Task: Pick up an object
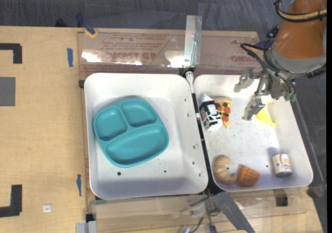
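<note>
Overhead, the wooden table (41, 123) carries two shallow white plastic bins set side by side, their inner rims touching along a central seam. One grey arm with an orange band (303, 24) enters from the right, and its two-finger pincer (259, 103) hangs over the far part of the right bin (298, 138). Its metal fingers (252, 108) stand apart, released, with nothing between them.

Left bin (98, 84): one item, a teal plastic plate with three compartments (130, 131), lying flat near the bin's middle.

Right bin: six items can be counted. A yellow flat piece (265, 117) lies just beside the fingertips, partly behind them. A small white container with black markings (209, 114) lies against the bin's left wall, and a white card with orange and red dots (224, 111) lies touching it on its right. A tan ridged shell-like object (223, 168) rests at the near edge, with an orange waffle-textured piece (247, 175) just beside it. A small white can with a red label (281, 164) lies in the near right corner, well apart from the pincer.

Beyond the bins, a clear plastic panel (135, 50) lies along the far side, with one upright metal bracket (192, 40) above the seam. Blue tape strips (69, 56) and black angle marks (14, 53) dot the table's left part.
</note>
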You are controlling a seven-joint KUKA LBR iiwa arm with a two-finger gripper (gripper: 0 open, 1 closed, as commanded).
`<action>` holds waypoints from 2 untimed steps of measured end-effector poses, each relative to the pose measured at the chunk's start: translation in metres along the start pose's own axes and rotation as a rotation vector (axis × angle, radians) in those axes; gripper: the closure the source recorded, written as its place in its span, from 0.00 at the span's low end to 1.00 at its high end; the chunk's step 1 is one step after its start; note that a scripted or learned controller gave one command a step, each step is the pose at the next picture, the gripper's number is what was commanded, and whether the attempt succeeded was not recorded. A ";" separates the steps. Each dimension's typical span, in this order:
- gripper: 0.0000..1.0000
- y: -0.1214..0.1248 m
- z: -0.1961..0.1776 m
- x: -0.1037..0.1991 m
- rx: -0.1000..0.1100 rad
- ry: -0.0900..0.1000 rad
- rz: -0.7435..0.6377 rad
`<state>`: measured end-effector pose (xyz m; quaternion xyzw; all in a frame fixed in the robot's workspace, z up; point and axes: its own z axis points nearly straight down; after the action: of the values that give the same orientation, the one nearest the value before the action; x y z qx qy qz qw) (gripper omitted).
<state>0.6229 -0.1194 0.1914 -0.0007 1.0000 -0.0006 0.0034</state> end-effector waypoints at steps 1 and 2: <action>0.00 -0.079 0.102 0.017 0.001 -0.004 -0.186; 1.00 -0.077 0.088 0.013 0.004 -0.017 -0.189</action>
<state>0.6106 -0.1966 0.1034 -0.0950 0.9954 -0.0031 0.0119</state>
